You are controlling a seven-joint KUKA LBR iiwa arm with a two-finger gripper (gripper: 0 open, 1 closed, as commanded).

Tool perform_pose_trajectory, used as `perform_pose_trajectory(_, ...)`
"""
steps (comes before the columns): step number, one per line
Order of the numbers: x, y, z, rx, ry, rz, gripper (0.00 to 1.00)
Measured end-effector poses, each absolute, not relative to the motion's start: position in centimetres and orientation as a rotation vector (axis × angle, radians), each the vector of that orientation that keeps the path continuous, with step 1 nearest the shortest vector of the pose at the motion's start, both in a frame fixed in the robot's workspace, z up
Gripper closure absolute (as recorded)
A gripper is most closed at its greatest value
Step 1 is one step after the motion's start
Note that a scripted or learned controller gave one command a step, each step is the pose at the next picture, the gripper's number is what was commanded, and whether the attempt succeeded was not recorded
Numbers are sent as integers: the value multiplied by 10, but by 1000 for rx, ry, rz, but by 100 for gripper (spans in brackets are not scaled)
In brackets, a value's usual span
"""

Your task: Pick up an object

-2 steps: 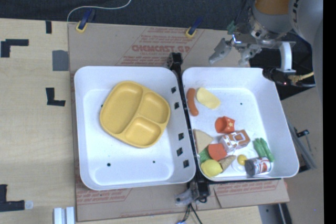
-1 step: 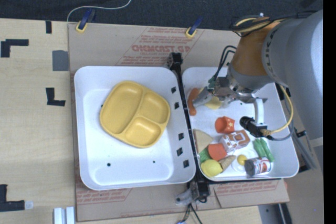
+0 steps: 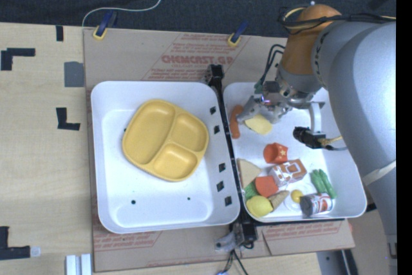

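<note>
Gripper (image 3: 267, 109) sits low at the right white plastic bin's (image 3: 351, 167) 11 o'clock corner, apparently touching the pale yellow wedge-shaped block (image 3: 260, 125); finger opening cannot be determined

Yellow tray (image 3: 166, 139); 2 white bins (image 3: 109, 203); possibly orange sausage (image 3: 235, 122).

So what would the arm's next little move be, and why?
Probably a short drop straight down. The gripper hangs over the pale yellow piece at the top of the right bin, which looks like its closest target.
</note>
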State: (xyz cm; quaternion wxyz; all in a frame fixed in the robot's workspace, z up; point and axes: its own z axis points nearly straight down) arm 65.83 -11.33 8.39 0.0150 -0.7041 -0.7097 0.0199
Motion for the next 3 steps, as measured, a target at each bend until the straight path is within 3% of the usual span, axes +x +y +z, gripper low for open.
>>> perform_pose_trajectory(1,647,-107,87,-2228,-2218,36,0)
perform_pose_trajectory(2,659,-109,85,-2200,-2206,68,0)
perform_pose_trajectory(3,651,-107,86,-2222,-2214,38,0)
